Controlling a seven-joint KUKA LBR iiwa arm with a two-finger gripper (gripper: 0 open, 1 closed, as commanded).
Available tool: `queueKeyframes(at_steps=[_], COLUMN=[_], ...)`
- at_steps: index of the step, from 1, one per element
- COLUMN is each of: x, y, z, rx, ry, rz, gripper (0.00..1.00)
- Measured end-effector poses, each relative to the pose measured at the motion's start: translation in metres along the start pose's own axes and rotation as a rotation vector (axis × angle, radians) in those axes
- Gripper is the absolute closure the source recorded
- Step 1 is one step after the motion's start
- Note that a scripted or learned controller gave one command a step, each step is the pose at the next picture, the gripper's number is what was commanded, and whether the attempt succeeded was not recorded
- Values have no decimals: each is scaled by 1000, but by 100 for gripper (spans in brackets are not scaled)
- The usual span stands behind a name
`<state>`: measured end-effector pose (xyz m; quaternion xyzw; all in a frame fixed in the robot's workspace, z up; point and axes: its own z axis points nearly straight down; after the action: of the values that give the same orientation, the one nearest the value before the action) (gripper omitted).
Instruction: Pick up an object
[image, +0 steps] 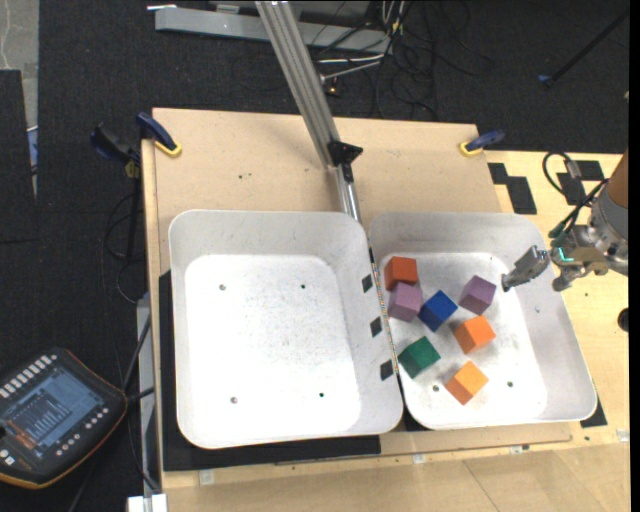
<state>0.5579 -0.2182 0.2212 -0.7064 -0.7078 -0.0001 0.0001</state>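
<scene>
- Coloured blocks sit clustered in your right bin (560, 390); the purple block (479, 294) lies nearest the gripper (537, 267).
- You're in the approach; whether the gripper is spread, I cannot tell.
- Next, centre over that block and descend.

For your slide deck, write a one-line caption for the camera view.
Two-finger gripper poised over the right white bin, which holds seven small coloured cubes; left white bin beside it.
</scene>
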Motion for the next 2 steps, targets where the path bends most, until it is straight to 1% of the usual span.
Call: queueKeyframes(at_steps=[1,2], x=[5,-1], y=[1,1], z=[63,108], rx=[5,3], ry=[1,0], rz=[1,3], gripper=[0,0])
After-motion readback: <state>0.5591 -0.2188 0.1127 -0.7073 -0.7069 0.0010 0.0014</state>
